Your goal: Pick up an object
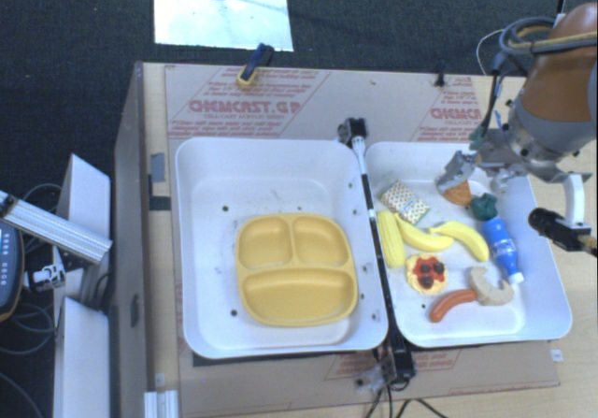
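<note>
The right bin [551, 313] holds several toy foods: an orange wedge [458, 194], a checkered cracker [405, 202], a corn cob [390, 238], two bananas [425, 239] [468, 237], a blue bottle [503, 250] with a green cap, a small tart with red berries [427, 274], a sausage [451, 305] and a beige bread piece [491, 288]. My gripper [478, 173] hangs over the bin's far side, open, its fingers spread just above the orange wedge and the bottle's cap. Nothing sits between the fingers.
A yellow divided plate [295, 268] lies in the left bin [201, 220]. The ridge where the two bins meet [369, 220] runs down the middle. The grey and orange arm [556, 79] comes in from the upper right, with cables around it.
</note>
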`<state>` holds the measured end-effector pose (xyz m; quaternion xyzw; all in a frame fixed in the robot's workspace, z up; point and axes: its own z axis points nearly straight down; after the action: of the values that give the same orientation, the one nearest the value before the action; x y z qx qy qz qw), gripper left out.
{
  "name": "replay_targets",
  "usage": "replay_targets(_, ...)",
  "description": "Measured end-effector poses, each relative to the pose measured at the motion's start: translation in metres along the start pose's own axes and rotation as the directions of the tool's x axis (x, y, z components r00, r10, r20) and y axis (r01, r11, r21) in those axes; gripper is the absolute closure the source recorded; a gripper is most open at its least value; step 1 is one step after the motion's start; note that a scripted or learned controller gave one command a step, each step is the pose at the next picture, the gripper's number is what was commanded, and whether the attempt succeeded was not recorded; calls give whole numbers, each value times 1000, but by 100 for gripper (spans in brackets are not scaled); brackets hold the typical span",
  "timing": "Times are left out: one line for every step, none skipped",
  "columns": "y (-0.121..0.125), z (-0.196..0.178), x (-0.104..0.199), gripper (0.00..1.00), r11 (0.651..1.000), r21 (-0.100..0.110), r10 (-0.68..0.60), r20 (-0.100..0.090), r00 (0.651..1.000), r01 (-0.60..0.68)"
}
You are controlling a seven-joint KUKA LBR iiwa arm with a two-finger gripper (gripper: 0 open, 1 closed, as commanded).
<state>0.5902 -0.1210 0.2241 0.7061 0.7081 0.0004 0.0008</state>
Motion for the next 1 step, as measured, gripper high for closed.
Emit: replay_targets(-25, 119, -10, 0, 1000, -16, 1, 3, 1000, -1)
